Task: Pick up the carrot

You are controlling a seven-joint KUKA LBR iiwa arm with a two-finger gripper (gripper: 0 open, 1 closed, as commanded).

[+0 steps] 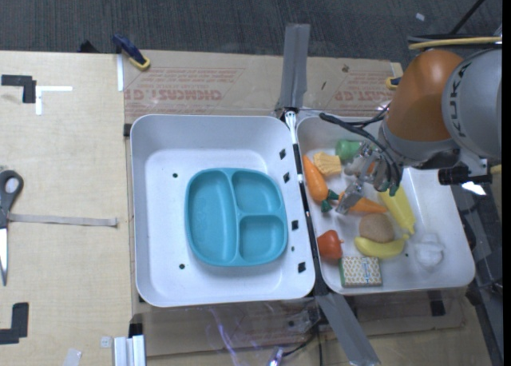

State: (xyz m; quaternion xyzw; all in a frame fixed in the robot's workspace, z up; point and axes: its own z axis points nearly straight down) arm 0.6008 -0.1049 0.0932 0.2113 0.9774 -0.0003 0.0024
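An orange carrot (368,206) lies in the right bin (447,276), its tip pointing right and small green leaves (328,203) at its left end. A second long orange piece (314,178) lies by the bin's left wall. My gripper (351,195) hangs over the middle of the right bin, right at the carrot's left end and seemingly touching it. The grey arm with its orange band (423,101) reaches in from the right and covers the bin's far right part.
Crowded around the carrot are a yellow corn piece (327,165), a green piece (348,149), a long yellow piece (399,209), a banana (382,248), a tan potato (377,228), a red tomato (329,244) and a speckled block (361,271). The left bin (152,220) holds a teal divided plate (200,228).
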